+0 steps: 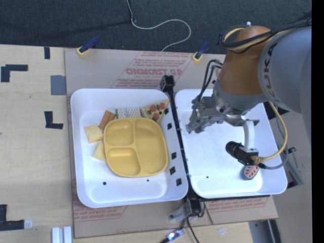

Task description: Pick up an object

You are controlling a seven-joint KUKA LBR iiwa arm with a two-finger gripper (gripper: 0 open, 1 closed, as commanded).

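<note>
- Nearest the viewer, along the bench's front edge, lie the lower walls of the two white bins: the left bin and the right bin, set side by side and meeting at a dark central divider.
- Right bin, lower right corner: a small pink and red piece resembling a strawberry slice rests on the floor, just beside a black cylindrical fitting with a yellow cable attached, which appears to belong to the arm rather than to the bin's contents.
- Left bin, centre: a yellow divided plate with three compartments lies flat; tan cracker-like pieces are tucked against its left edge, and a colourful pizza-like slice lies at its far right corner, against the divider.
- Right bin, upper left: the gripper hangs above bare floor close to the divider. Nothing is seen between its jaws; whether they stand apart or together cannot be told at this angle.
- Governing relation: the strawberry slice lies toward the near right corner from the jaws, well apart from them; the pizza-like slice lies nearer, leftward across the divider. Judged from this, the jaws are over no object yet and need a lateral shift before any descent.
- Farthest: the grey arm with its orange band enters from the right.
</note>
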